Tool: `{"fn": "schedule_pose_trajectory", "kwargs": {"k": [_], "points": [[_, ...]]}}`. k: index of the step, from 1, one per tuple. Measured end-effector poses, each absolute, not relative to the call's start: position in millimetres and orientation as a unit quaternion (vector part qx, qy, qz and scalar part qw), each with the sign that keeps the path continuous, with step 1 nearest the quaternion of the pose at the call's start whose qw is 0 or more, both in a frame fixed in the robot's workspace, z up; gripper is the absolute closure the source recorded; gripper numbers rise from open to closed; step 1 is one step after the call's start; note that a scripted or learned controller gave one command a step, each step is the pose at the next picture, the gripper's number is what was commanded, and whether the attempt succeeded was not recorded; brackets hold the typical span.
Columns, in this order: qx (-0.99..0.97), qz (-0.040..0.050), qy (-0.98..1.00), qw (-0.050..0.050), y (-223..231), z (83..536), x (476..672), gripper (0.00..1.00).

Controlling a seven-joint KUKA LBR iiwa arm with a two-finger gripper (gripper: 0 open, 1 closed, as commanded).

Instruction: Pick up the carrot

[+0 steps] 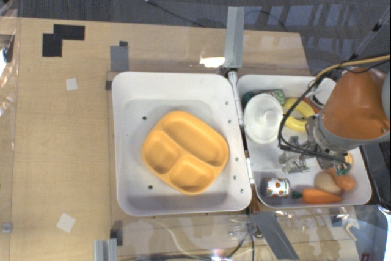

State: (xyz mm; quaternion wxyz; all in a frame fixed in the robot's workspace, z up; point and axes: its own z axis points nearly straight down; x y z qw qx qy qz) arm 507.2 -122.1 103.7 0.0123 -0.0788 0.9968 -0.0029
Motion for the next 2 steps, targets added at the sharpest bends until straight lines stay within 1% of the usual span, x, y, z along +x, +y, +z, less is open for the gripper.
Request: {"fn": "schedule_pose_trajectory", "kwargs": {"k": [1, 2], "points": [[-0.079, -0.0026, 0.997, 0.012, -121.7, 103.2, 507.0, 0.0], [-0.079, -0.0026, 0.997, 0.012, -121.7, 103.2, 506.9, 0.0]]}}
